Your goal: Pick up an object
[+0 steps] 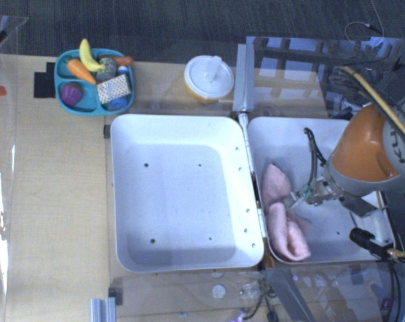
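- The arm (370,146) is reaching in from the right, its orange band hanging over the right bin (336,129).
- The gripper (303,198) is sitting low in that bin, right at the edge of the pink cloth (283,213); whether it is clenching or released, I cannot tell from here.
- The pink cloth is lying crumpled along the right bin's left wall, stretching toward the near corner.
- The left bin (182,193) is sitting just beside it, walls touching.
- Beyond the bins, a blue tray (62,102) of toy food and a white lidded container (209,77) are resting on the bench (48,200).
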Motion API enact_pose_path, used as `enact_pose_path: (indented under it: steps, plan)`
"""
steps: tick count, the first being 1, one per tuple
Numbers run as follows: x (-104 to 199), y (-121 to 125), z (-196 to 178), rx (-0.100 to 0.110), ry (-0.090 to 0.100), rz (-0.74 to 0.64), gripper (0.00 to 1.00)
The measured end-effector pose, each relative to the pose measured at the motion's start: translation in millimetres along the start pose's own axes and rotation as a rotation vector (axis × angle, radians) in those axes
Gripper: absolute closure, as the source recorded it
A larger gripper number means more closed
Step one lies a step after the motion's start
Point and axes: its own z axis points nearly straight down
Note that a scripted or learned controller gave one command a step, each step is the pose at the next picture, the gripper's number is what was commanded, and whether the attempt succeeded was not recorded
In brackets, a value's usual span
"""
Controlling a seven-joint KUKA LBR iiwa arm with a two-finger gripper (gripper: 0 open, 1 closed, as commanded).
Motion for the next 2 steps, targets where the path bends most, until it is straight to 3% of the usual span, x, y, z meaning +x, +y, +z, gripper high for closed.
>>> enact_pose_path:
  steps: [1, 2]
  plan:
    - [0.9, 3.2, -11.8, -0.006, -0.001, -0.002, 1.00]
    - [0.7, 3.2, -11.9, -0.006, -0.001, -0.002, 0.00]
